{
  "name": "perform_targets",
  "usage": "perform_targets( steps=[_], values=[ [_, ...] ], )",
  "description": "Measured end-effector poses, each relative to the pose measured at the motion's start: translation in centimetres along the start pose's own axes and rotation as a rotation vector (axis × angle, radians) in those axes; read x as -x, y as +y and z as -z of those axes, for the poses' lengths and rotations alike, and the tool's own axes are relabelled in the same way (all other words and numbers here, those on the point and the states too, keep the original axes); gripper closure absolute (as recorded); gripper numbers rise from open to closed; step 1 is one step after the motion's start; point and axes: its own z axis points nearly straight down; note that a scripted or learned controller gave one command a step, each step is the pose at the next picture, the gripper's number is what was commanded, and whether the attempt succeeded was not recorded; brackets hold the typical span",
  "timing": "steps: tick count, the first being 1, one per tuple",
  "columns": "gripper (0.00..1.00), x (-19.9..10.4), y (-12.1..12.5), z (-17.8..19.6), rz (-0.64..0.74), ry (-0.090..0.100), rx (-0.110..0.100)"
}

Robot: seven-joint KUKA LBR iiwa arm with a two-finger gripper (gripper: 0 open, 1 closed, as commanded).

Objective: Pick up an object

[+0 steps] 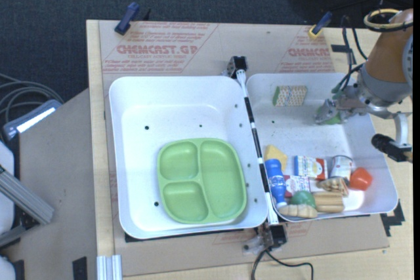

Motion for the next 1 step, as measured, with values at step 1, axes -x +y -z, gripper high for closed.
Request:
perform_targets(
  steps=[1],
  values=[
    [1.00, -0.47, -6.75, 8.46, -0.002, 0.003, -0.006]
  ],
)
